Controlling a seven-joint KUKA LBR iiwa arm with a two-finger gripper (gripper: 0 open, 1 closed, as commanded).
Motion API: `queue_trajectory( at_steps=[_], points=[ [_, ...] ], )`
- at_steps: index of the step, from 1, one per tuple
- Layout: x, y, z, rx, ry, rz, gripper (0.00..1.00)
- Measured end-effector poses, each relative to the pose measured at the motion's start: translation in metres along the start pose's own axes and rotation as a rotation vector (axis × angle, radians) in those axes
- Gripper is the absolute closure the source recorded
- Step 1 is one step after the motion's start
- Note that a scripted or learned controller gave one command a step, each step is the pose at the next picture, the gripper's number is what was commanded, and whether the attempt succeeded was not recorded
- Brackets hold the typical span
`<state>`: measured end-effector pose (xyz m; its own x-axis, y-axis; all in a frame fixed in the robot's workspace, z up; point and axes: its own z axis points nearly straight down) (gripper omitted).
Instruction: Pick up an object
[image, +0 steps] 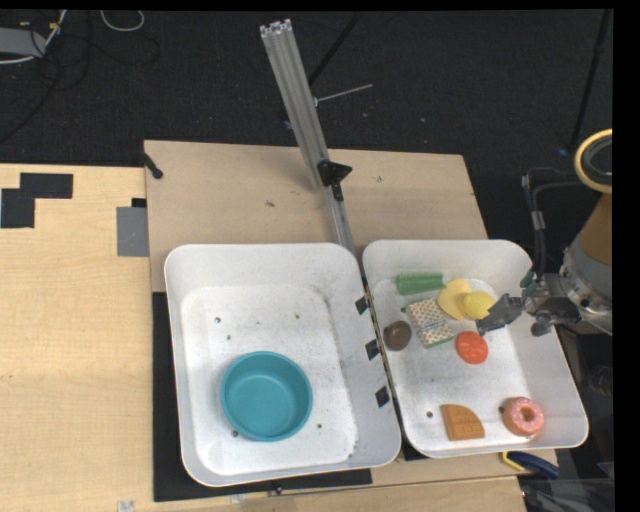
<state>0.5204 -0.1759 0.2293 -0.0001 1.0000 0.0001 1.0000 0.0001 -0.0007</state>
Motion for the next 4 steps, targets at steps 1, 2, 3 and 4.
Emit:
queue_trajectory(
  at_steps=[1, 2, 3, 4],
  points=[
    [-0.002, -0.011, 0.052, 0.004, 0.001, 0.000, 0.00],
    [-0.008, -0.016, 0.112, 0.005, 0.001, 0.000, 0.00],
    [-0.007, -0.016, 0.139, 0.001, 0.001, 0.000, 0.00],
    [-0.008, -0.015, 0.127, -0.002, 0.000, 0.001, 1.00]
  ],
)
